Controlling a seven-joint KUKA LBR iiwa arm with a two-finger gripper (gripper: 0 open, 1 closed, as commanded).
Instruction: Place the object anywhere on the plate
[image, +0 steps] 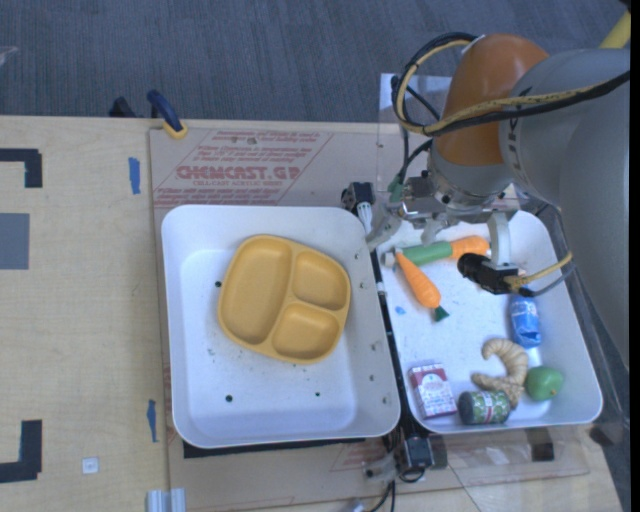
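A yellow plate with three compartments lies in the left bin, nothing on it. My gripper hangs over the back of the right bin, under the orange band. Directly below it lies a toy carrot with a green end pointing left and an orange end pointing right. A second orange carrot lies slantwise just in front of that one. The view does not show whether either carrot is touched.
Toward the front of the right bin lie a blue bottle, a tan ginger-like root, a green apple, a green can and a small red box. The two bins' rims meet between plate and carrots.
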